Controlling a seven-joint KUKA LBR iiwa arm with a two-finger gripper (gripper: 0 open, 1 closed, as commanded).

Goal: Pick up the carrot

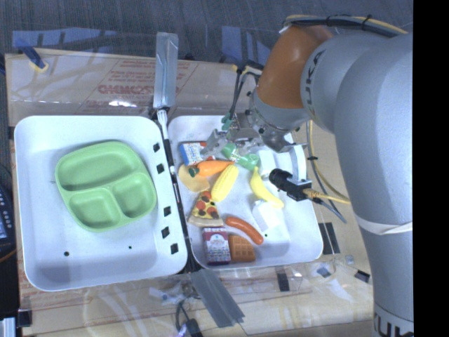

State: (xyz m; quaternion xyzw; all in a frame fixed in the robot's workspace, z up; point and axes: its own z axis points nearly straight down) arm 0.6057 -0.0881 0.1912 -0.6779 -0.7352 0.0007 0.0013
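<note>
I'm hovering the hand (235,140) just above the carrot (214,167), which is lying in the right bin (309,241) among toy foods; grip state unclear, nothing lifted yet.

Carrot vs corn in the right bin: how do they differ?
The carrot is orange and smooth; the corn is yellow. The carrot lies nearly level across the view, right under the gripper; the corn lies slanted, just below the carrot and farther from the gripper. The carrot's left end lies against a yellow fruit; the corn's lower end meets the pizza slice. Both are elongated toys, touching, in the right bin.
</note>
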